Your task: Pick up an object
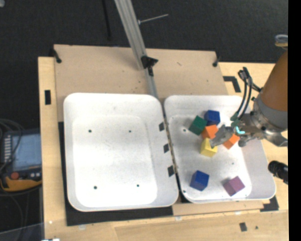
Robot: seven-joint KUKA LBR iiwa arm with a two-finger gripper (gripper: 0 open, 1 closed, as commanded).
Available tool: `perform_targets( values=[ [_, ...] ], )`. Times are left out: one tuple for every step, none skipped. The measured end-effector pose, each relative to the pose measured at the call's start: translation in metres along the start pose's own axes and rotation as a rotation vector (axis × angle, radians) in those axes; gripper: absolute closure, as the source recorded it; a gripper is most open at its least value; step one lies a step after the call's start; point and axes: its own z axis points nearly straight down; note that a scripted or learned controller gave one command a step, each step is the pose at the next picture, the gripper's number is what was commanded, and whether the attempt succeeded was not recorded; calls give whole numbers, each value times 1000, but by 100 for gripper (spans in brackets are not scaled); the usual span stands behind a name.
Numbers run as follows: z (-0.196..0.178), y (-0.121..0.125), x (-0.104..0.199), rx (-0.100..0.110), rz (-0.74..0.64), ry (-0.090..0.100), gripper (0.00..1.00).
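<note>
Overhead, two white bins side by side on the bench. Right bin [256,182] holds all the blocks. Cluster near its middle: green block [197,125], blue block [212,117] just behind it, orange block [209,131] touching both, yellow block [208,147] just below. Another orange block [231,140] sits at the gripper [223,137], which is low over the cluster; grip state cannot be told, nor whether anything is held. Apart, toward the near rim: second blue block [199,179], purple block [234,185]. Left bin [115,149] beside it.
</note>
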Motion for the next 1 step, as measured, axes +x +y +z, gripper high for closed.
perform_targets(
  values=[
    [-2, 0, -1, -4, 3, -1, 0]
  ],
)
